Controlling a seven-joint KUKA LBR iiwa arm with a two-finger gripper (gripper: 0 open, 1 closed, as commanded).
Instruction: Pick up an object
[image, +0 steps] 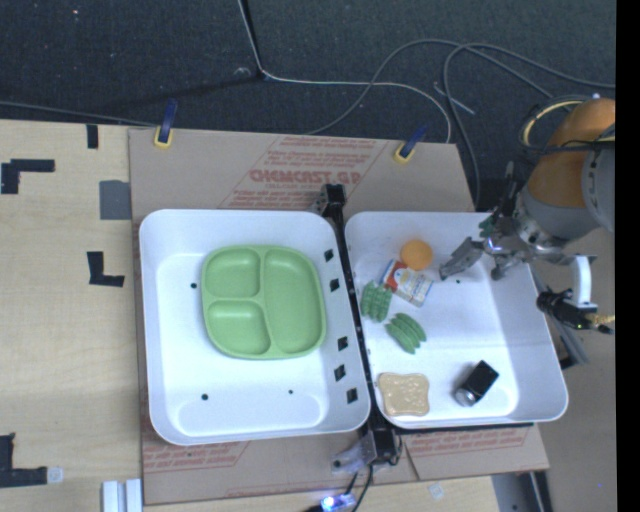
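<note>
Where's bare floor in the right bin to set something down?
Right bin: bare floor between the green pod and the right wall, above the black block. Crowded upper left: orange ball, small packet, green pieces. Toast fills the lower-left corner. The hand hangs over the top.

An orange ball (416, 253) sits near the far edge of the right bin (520, 330). Just beside it lies a small tilted packet (408, 284), white with red. Two green pieces (377, 301) (406, 332) lie close to the bin's left wall. A tan toast slice (404, 394) lies flat at the near left corner, and a black block (477, 383) rests tilted near the near edge.
</note>
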